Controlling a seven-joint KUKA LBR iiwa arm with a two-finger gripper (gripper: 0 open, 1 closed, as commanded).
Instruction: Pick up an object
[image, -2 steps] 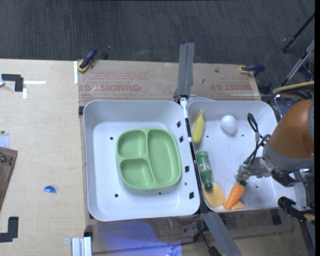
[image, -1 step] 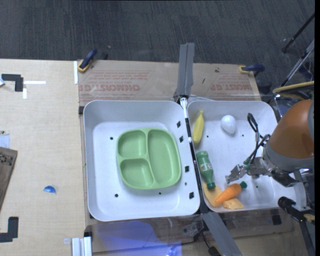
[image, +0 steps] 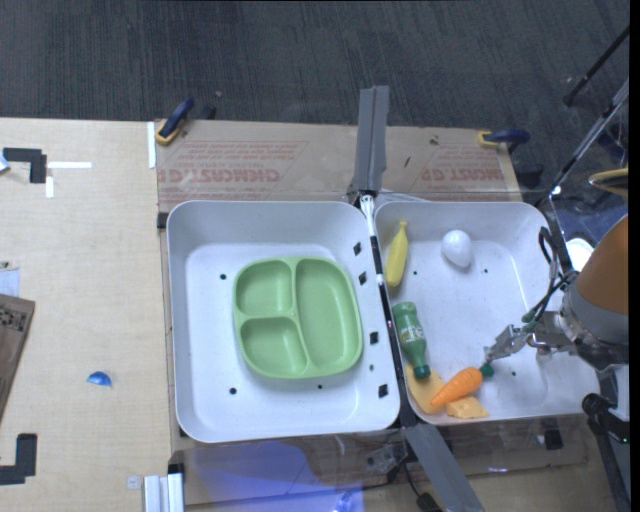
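Down at the right bin's (image: 520, 300) six o'clock edge lies the carrot (image: 456, 384), with an orange wedge (image: 466, 407) touching it. Gripper (image: 503, 345) hovers just at its two o'clock, fingers slightly apart, nothing between them. Green bottle (image: 409, 338) rests nearby, label unreadable. Cardboard (image: 260, 165) behind carries mirrored red print.

fixed overhead camera, slanted over bins (image: 180, 330)

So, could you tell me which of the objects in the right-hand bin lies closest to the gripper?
The carrot: its green-topped end lies just left of the gripper. The green bottle, banana and white ball all lie farther away.
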